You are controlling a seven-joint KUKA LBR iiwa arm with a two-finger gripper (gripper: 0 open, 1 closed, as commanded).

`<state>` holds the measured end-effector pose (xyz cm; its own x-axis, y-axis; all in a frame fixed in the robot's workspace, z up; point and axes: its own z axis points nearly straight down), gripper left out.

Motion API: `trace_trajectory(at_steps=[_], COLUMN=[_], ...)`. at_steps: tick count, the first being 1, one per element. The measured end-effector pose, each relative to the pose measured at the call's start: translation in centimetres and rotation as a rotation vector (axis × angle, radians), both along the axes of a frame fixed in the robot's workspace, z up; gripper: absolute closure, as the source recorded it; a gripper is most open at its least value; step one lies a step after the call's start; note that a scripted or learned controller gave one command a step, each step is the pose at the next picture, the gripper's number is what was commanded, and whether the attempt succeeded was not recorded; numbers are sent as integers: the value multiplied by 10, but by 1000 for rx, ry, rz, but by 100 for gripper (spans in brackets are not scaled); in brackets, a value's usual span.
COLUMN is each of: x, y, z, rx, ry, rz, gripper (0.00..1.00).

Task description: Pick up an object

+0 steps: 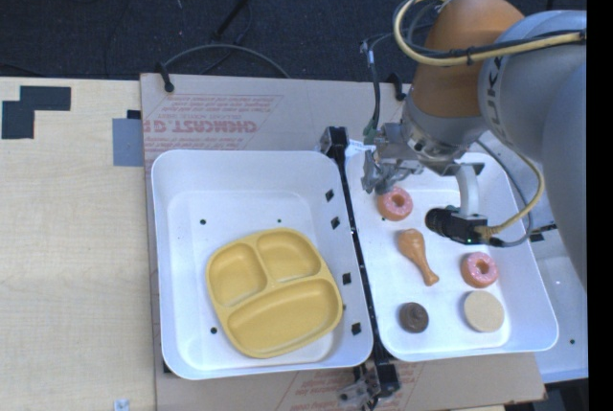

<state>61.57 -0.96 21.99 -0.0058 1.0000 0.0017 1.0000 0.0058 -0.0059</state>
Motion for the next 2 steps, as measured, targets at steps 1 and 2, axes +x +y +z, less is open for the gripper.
trace_trajectory(at_steps=[1,2], x=[2,0], y=[47,100], z=[-11,1], rx=[-1,-1], ry=[3,1], rz=[-1,0], gripper=[100,100])
